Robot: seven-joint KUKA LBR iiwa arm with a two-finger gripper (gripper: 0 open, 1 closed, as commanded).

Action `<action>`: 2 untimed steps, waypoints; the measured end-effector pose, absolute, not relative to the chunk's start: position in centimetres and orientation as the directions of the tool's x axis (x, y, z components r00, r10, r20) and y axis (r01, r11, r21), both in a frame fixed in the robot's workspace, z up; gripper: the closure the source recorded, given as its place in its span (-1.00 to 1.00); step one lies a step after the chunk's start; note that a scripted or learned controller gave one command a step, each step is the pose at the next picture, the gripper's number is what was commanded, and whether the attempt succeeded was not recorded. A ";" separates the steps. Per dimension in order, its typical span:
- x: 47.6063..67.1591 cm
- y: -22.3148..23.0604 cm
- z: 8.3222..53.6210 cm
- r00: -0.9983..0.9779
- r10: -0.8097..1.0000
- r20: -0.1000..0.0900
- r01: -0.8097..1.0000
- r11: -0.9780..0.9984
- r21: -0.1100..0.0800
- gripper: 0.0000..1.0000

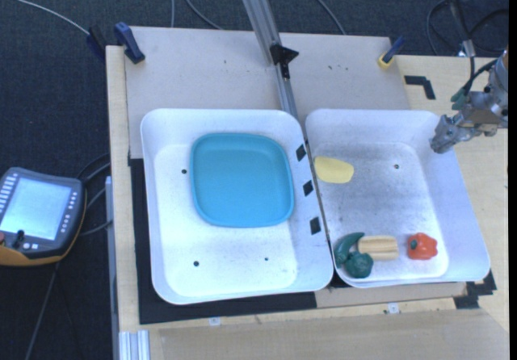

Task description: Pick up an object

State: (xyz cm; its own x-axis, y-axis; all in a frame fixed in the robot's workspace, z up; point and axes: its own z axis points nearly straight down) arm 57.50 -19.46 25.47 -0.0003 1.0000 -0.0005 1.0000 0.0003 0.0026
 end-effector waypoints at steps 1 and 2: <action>57.1 -14.7 24.3 -0.004 1.000 0.001 1.000 0.004 0.000 1.00; 56.6 -9.5 23.2 -0.004 1.000 0.001 1.000 0.004 0.000 1.00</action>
State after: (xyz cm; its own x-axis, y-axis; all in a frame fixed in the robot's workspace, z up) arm 56.56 -9.52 23.20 -0.0041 1.0000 0.0012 1.0000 0.0041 -0.0003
